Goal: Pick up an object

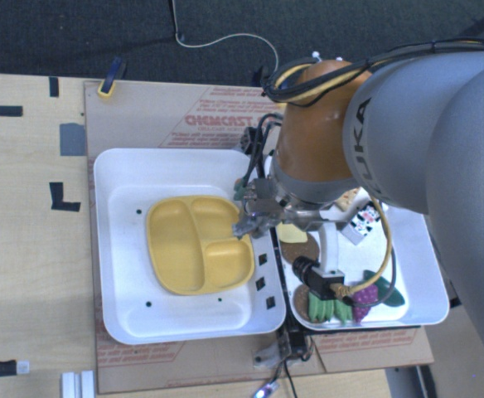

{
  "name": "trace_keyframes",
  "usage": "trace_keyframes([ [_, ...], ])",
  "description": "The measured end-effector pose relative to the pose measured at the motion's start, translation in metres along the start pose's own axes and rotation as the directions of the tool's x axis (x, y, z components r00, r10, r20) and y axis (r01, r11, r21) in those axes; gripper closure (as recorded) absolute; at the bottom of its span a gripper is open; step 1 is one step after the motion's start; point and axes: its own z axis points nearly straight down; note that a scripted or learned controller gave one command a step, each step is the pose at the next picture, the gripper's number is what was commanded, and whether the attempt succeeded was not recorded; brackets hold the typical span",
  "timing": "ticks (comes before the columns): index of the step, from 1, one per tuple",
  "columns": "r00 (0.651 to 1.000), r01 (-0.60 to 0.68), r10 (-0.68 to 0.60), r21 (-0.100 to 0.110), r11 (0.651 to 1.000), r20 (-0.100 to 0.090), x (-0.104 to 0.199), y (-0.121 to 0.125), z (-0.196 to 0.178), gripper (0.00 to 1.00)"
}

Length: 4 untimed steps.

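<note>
1. There are two white bins: the left bin (118,222) and the right bin (428,293).
2. One arm (375,139) reaches over the wall between them.
3. One yellow divided plate (194,245) lies in the left bin.
4. The gripper (248,222) is just beside the plate's right rim; whether it is spread or pressed together cannot be told.
5. One bunch of purple grapes (365,297) lies in the right bin, well to the lower right of the gripper.

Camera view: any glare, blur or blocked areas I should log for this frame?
Camera view: even, soft lighting, no hard glare on the left bin; the yellow divided plate is sharp; the arm looms large and slightly soft, covering much of the right bin; the small items there are hard to resolve.
</note>
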Motion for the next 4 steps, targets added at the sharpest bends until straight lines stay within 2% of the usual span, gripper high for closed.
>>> trace_keyframes([
  [1,1.0,-0.009,0.009,0.0,1.0,0.002,-0.084,-0.025,0.048,1.0],
  [2,1.0,0.005,-0.005,-0.015,1.0,-0.001,-0.04,0.063,0.018,1.0],
  [3,1.0,-0.002,0.002,-0.014,1.0,0.001,-0.085,0.07,-0.04,1.0],
  [4,1.0,0.008,-0.008,-0.012,1.0,-0.003,-0.022,0.108,-0.06,1.0],
])
